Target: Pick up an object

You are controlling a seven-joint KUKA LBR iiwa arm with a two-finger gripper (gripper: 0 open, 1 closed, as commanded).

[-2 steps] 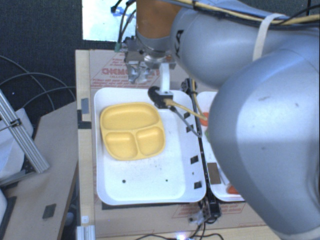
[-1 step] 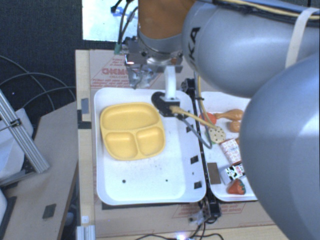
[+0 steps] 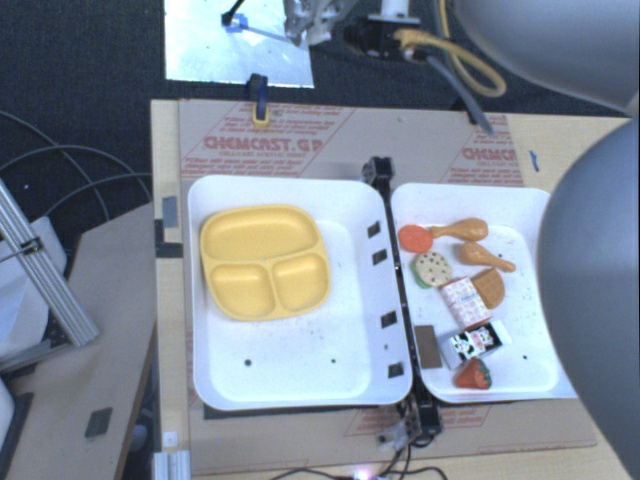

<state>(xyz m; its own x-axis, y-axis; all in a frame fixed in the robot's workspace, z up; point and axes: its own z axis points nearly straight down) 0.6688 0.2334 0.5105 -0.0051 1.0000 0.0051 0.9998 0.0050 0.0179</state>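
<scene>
White plastic forms both shallow bins on the bench: the left bin [image 3: 230, 368] fills the centre of the frame and the right bin [image 3: 530, 368] sits just beside it, the two meeting along a dark seam.

A yellow divided tray [image 3: 265, 260] lies in the upper left part of the left bin, with one long section above two smaller ones.

All the toy food is gathered in the right bin. Near its top lie a red tomato [image 3: 414, 237] and, just right of it, a drumstick [image 3: 462, 231]; a second drumstick [image 3: 486, 256] lies a little lower. Below these sit a round cookie [image 3: 432, 269], a brown bread slice [image 3: 489, 286] and a pink-and-white packet [image 3: 465, 301]. Further down are a black-and-white carton [image 3: 474, 342] and a strawberry [image 3: 474, 373] near the bin's lower edge.

The grey arm [image 3: 590, 298] bulks large along the right edge of the frame, covering part of the right bin. The gripper [image 3: 312, 13] appears at the top centre, over a pale sheet beyond the bench, well apart from the food; its state cannot be told.
</scene>
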